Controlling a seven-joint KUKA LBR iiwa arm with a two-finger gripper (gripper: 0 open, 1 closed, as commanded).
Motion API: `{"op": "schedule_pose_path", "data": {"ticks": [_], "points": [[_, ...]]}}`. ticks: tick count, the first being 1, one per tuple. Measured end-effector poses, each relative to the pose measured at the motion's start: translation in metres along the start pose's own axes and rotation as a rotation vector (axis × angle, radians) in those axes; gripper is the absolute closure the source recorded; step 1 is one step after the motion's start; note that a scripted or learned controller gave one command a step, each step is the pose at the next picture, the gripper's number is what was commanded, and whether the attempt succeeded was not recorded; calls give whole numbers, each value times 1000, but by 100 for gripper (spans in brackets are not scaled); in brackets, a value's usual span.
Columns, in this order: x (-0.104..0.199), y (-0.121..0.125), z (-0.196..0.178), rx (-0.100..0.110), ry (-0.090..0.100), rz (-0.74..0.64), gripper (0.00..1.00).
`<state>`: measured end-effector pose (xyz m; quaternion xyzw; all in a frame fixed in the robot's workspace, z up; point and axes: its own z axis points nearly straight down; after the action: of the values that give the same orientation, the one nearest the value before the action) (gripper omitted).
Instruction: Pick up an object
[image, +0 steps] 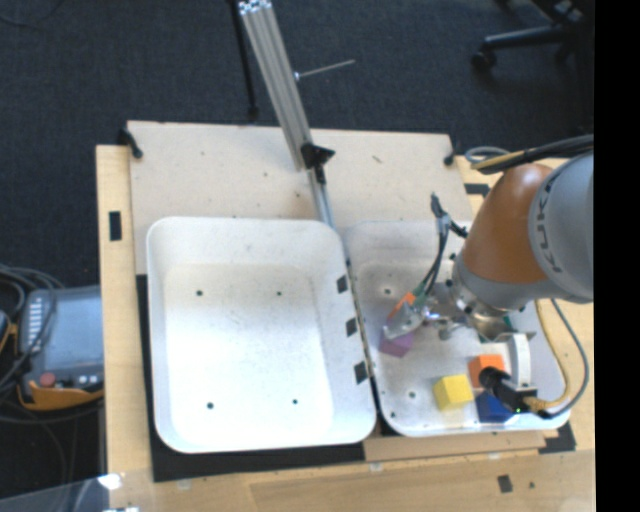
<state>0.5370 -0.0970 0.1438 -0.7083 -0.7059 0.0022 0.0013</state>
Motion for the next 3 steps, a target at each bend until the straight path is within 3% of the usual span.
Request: {"op": "schedule_pose_path", "data": {"ticks": [1,2,3], "points": [[1,5,41,-13,6,-2,0],[0,3,34,-14,4,8,100],[0,-1,-10,-9,1,1,100]]}}
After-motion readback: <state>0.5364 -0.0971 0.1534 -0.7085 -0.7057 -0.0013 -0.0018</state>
